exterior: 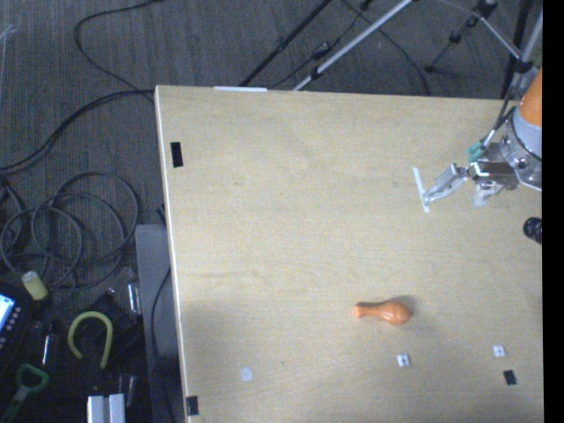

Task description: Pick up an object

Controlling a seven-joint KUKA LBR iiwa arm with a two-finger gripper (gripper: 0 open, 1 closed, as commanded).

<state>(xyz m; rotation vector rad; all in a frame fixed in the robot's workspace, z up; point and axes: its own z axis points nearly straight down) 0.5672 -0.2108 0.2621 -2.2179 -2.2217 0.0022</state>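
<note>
Jaws spread wide on gripper [426, 189], holding nothing, above bare bench [291, 218]. Small markers [403, 359] dot the near edge. Orange object [384, 311] lies well apart, nearer the camera.

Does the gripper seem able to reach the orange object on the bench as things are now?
Probably yes. The gripper hangs over the bench at the right, and the orange object lies alone nearer the front, with only bare surface between them.
</note>
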